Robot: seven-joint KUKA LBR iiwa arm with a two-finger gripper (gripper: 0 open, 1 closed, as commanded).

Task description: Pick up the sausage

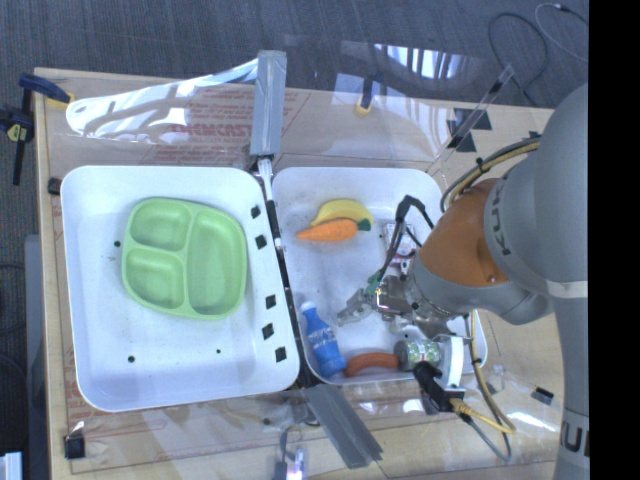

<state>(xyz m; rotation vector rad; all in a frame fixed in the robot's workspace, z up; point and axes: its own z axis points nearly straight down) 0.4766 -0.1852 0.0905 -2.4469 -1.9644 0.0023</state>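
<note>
Sausage [372, 363] lies unlifted on the bin [300, 190] floor beside the blue bottle [321, 339], the gripper [362, 303] just above it, grip state unclear.

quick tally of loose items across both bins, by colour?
Green: 1, plate, left bin
Yellow: 1, banana, right bin
Orange: 1, carrot, right bin
Blue: 1, bottle, right bin
Reddish-brown: 1, sausage, right bin
Total: 5
</note>
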